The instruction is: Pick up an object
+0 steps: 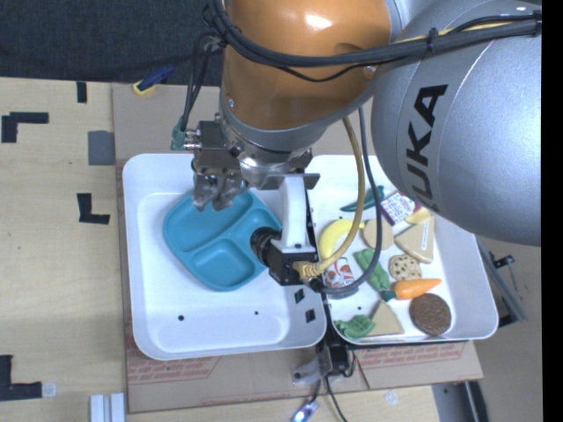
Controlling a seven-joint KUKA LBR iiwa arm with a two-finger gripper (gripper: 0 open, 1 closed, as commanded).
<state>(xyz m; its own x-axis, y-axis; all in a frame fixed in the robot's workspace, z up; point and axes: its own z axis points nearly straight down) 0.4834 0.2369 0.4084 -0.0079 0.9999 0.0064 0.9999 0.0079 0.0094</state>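
Observation:
A blue divided dish (215, 251) lies tilted in the left white bin (145, 271), towards its right side. My gripper (217, 196) hangs low over the dish's far rim, right at its upper edge, below the orange band of the arm. The arm's bulk hides the far part of both bins. In the right bin (471, 301) lie small toy foods: a yellow lemon-like piece (334, 236), an orange carrot (415, 287), a brown round cookie (431, 313), a speckled cracker (405, 265) and a cheese wedge (420, 236).
A black fitting with a cable (280, 258) hangs from the arm over the wall between the bins. A green leafy piece (356, 327) lies at the right bin's near-left corner, and a purple packet (398, 207) further back. The left bin's near floor is bare white.

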